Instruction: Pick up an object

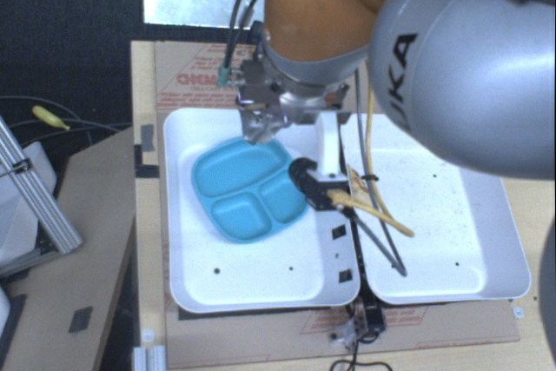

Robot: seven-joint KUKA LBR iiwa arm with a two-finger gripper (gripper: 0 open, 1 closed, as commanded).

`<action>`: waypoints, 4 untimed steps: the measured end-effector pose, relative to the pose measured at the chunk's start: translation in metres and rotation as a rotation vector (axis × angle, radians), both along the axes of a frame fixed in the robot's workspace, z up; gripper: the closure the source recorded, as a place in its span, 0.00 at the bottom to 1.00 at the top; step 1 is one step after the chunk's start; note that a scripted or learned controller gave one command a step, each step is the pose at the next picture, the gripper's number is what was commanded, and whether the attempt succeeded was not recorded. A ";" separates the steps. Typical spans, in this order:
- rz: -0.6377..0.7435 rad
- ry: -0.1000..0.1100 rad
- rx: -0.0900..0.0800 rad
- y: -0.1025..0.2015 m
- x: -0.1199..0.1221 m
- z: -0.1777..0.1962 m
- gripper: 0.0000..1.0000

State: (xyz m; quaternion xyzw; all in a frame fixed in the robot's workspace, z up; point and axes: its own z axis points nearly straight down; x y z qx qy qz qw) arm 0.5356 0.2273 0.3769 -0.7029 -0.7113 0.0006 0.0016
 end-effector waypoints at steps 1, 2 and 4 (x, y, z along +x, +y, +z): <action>-0.007 0.000 -0.002 -0.014 -0.048 -0.017 1.00; -0.018 0.012 -0.009 -0.083 -0.052 -0.216 1.00; -0.006 0.000 0.000 -0.092 0.011 -0.232 1.00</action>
